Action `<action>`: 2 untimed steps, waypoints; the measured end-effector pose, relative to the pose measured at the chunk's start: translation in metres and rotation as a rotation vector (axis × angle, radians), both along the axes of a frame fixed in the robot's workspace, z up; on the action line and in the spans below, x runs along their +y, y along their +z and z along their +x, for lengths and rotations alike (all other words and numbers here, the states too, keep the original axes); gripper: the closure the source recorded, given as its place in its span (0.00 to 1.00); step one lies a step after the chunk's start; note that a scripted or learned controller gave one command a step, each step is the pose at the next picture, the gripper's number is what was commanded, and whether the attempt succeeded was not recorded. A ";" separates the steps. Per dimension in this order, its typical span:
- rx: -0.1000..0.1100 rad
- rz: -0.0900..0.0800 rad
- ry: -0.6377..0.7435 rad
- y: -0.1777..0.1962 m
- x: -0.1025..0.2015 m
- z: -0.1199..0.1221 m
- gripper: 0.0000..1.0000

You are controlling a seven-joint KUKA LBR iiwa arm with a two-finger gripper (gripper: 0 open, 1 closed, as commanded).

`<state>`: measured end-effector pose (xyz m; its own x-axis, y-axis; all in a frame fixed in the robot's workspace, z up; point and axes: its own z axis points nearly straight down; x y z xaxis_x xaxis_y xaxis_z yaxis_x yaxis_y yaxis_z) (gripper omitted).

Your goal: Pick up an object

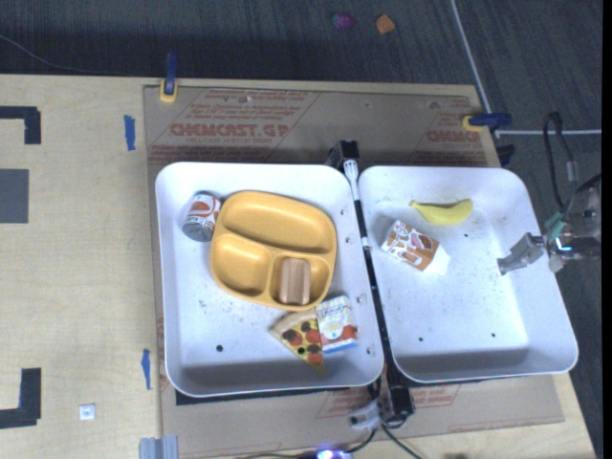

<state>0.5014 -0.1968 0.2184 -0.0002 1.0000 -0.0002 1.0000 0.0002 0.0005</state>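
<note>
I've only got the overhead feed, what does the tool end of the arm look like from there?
At the right bin's right edge, the tool appears as a small grey metal piece with lighter highlights and a faint bluish spot behind it. Thin dark cables loop above it. It is too blurred for markings.

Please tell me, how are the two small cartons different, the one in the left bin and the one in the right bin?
The left carton is mostly blue and white; the right carton is orange-brown and white. The left carton lies against a pizza slice near the yellow tray; the right carton lies apart, below the banana. Both are small and lie tilted.
</note>
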 end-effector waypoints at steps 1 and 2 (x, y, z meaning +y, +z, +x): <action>0.001 0.001 -0.001 -0.117 0.028 -0.023 0.00; -0.013 -0.008 -0.003 -0.129 0.095 -0.019 0.00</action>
